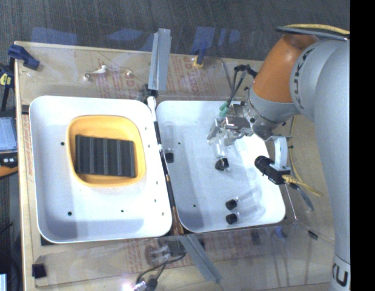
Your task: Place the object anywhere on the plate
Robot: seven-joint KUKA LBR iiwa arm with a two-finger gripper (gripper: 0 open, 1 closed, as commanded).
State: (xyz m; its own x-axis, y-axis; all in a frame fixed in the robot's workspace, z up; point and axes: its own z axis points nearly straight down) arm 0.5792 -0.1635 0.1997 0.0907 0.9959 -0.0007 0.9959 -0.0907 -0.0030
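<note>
White right bin (193,205), small dark-capped object (222,163) just below hand (222,133)

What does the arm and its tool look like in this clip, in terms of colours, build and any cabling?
The arm is a thick, rounded grey casing with a broad orange band above the wrist. Below that sits a grey wrist ring, then the tool, a small metallic and partly see-through assembly with a green fitting on it. Thin dark cables loop from the wrist to the tool. White lettering shows low on the arm's casing.
</note>
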